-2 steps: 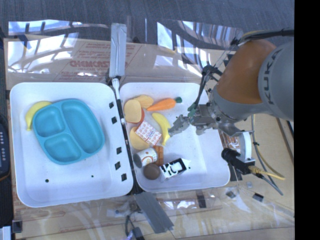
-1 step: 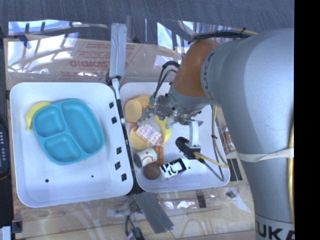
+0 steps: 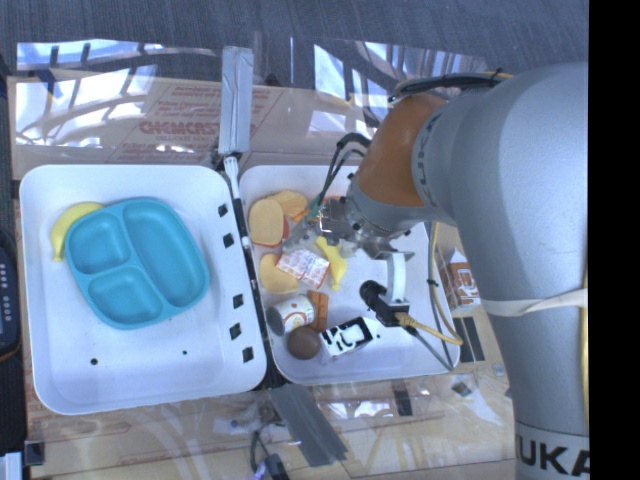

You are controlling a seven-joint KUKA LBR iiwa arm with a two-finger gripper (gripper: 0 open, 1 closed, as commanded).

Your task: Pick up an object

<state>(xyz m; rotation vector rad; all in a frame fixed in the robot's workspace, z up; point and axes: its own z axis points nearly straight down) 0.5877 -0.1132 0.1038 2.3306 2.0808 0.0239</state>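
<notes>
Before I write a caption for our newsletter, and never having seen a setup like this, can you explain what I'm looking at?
This is one photo from a fixed camera above a bench, looking down at a slant. The big grey machine with the orange band is a robot arm reaching in from the right. Its gripper hangs over the right white bin, which holds a jumble of small things: toy bread slices, a red-and-white packet, a brown ball. I can't tell whether it holds anything. The left white bin holds a blue divided plate and, touching its edge, a yellow banana.
</notes>
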